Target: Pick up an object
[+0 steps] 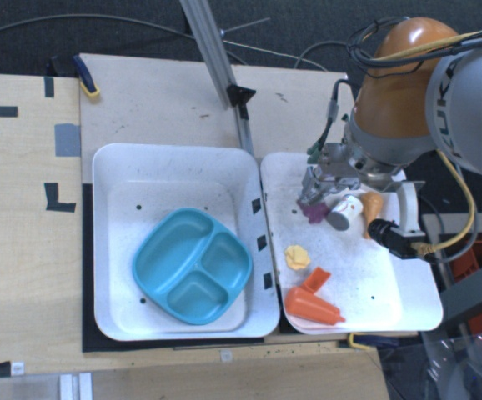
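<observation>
White plastic is forming both shallow bins on the counter (pixel 166 107), sitting side by side and touching along their inner walls. Lying in the left bin (pixel 116 223) is a blue divided plate (pixel 193 265) with three compartments, tilted a little toward the bin's near right corner. The right bin (pixel 408 302) is holding several small things: a purple piece (pixel 315 213) near its far end, a white and grey cylinder (pixel 345 211) just beside it, an orange piece (pixel 373 206) next to that, a pale yellow lump (pixel 298 257) near the inner wall, and an orange carrot-like toy (pixel 312 307) lying against the near rim with a smaller orange-red block (pixel 316 279) just above it. The arm is reaching in from the right, its orange band hanging over the far end of the right bin. The end effector (pixel 318 197) is pointing down right over the purple piece, and whether its tips are spread or pressed together I cannot tell, since the wrist is covering them. A slanted metal post (pixel 212 40) is rising from the counter behind the bins.
</observation>
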Tool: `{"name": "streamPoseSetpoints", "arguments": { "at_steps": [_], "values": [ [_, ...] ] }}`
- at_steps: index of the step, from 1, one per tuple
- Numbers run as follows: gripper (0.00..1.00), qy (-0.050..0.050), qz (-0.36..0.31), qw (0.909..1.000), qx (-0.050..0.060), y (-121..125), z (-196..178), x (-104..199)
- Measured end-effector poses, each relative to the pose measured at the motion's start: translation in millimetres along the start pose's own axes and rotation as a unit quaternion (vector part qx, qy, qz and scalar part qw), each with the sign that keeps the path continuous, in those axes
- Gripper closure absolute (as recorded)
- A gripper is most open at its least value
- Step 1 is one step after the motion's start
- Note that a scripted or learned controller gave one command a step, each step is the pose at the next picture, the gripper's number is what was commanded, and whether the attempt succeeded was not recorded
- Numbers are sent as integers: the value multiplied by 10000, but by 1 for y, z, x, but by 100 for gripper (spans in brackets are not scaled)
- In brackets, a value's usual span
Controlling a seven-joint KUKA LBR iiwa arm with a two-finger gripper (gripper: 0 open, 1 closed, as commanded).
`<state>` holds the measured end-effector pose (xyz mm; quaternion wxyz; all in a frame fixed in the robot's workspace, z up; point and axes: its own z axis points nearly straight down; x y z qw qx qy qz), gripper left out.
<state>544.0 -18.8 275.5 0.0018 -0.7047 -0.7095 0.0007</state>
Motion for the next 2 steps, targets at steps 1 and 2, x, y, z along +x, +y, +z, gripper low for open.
{"name": "streamPoseSetpoints", "arguments": {
  "at_steps": [1, 2],
  "values": [
    [100, -3, 3, 10000, 6, -12, 22, 52],
    [100, -3, -3, 10000, 6, -29, 36, 111]
  ]
}}
